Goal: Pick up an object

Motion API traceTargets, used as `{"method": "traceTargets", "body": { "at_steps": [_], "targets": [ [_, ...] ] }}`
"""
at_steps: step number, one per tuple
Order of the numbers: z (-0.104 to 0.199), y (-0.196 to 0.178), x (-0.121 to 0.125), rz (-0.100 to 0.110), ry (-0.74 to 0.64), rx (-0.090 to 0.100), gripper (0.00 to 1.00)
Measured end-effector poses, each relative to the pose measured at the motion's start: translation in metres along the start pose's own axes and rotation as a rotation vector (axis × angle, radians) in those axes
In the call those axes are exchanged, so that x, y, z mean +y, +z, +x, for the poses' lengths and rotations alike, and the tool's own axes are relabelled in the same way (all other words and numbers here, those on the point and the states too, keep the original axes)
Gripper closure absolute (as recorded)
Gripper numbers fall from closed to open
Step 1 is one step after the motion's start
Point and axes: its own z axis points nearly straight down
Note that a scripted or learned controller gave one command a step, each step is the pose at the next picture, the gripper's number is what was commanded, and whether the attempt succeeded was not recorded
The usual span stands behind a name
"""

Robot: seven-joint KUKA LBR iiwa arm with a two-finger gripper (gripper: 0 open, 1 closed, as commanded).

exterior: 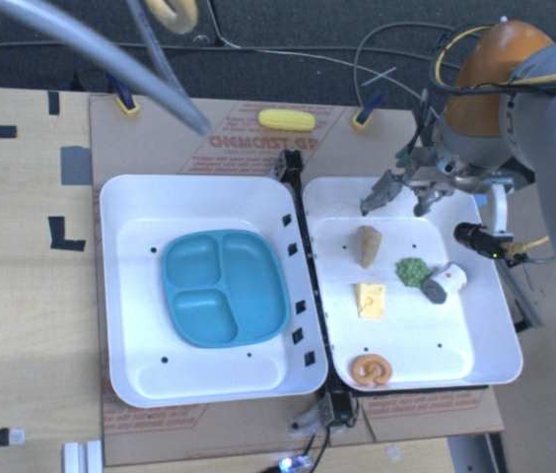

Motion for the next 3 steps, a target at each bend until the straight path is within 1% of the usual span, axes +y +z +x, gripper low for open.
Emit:
{"method": "traceTargets", "body": {
  "at_steps": [1,2,3],
  "targets": [
    [0.004,0.064,-0.006,0.004,0.0,0.001,0.0],
    [0.005,0.05,-0.004,-0.003,-0.002,0.001,1.0],
    [0.003,0.008,-0.004,-0.007,0.001,0.001,1.0]
  ]
}}
